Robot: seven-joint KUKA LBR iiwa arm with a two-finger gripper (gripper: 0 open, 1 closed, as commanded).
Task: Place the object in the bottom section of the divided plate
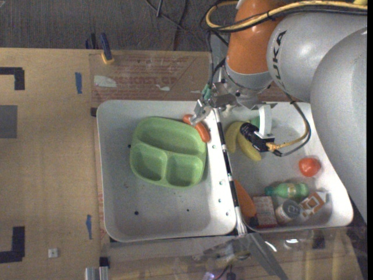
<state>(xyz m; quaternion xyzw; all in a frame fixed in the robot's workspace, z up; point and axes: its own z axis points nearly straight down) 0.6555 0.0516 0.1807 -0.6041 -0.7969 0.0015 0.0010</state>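
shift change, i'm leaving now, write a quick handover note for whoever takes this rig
Hand: over the top right rim of the green plate in the left bin; grip state unclear.
Orange object: just below the hand, at the plate's edge.
Done: nothing lies in any plate section yet.
Left: get the object into the plate's bottom section.
Right bin: banana, bottle, orange ball, small packs.

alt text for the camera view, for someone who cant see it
A grey and orange robot arm reaches from the right, its gripper over an orange object at the right edge of a green divided plate in the left white bin. The right bin holds a banana, a green bottle and other small items.
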